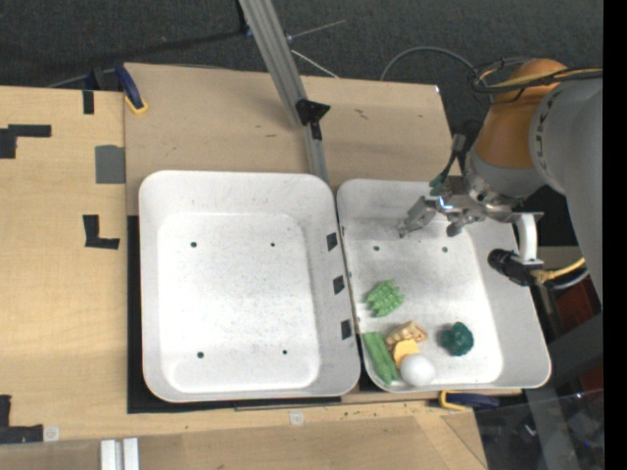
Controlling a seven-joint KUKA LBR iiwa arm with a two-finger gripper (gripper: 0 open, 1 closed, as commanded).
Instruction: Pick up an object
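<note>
Metal gripper [431, 220], jaws spread and holding nothing, hangs above the speckled white plastic right bin [509, 355].

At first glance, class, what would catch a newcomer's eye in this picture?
The grey arm's gripper hangs open over the far part of the right bin. Bright bits cluster at that bin's near end: a green toy, a white ball and a dark green lump.

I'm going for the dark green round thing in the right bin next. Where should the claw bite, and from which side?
Take the dark green round object across its middle, coming straight down from above. It sits apart from the white ball and the yellow piece, with bare bin floor around it, so the fingers likely have room. The claw hangs over the far end of the right bin.
</note>
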